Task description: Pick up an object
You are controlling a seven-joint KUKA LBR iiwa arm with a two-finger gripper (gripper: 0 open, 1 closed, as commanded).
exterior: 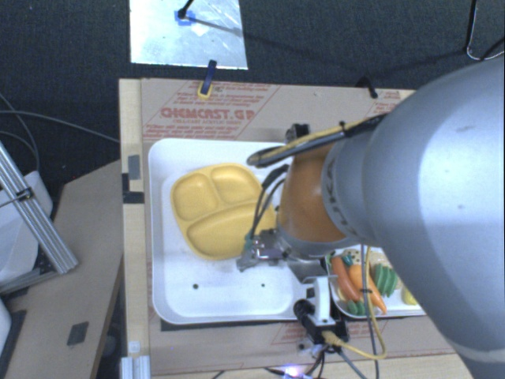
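A yellow divided plate lies in the left white bin, toward its back right. The grey arm with its orange band reaches in from the right and hangs over the bin's right side, covering the plate's right edge. The gripper sits low at the plate's front right corner, and its fingers are hidden under the wrist. In the right bin, an orange carrot-like piece and a green piece show beneath the arm.
Cables trail from the wrist over the bench's front edge. A cardboard sheet lies under the bins. A metal frame stands at the left, and a shiny plate lies on the floor behind.
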